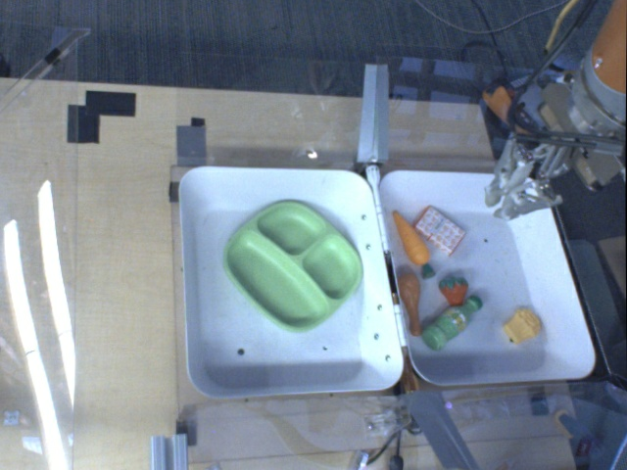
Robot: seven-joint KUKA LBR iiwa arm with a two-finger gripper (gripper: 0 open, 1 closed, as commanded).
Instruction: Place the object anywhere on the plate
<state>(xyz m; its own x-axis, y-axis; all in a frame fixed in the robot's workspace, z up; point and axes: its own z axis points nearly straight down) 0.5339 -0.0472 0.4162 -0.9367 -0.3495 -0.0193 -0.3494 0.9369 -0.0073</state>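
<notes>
A green divided plate [294,260] lies in the left bin [211,360]. The right bin [563,355] holds an orange carrot [411,238], a pink and white waffle-like square [439,229], a small strawberry [453,288], a green bottle [451,323], a brown piece [409,300] beside the divider, and a yellow piece [522,325]. My gripper [519,196] hangs over the right bin's far right corner, above and to the right of the pink square, with nothing visible between its fingers.
A metal divider rail [373,125] runs between the bins at the back. Cables [490,18] trail over the dark floor behind the bench. Black markers [98,111] sit on the wooden bench top at the left.
</notes>
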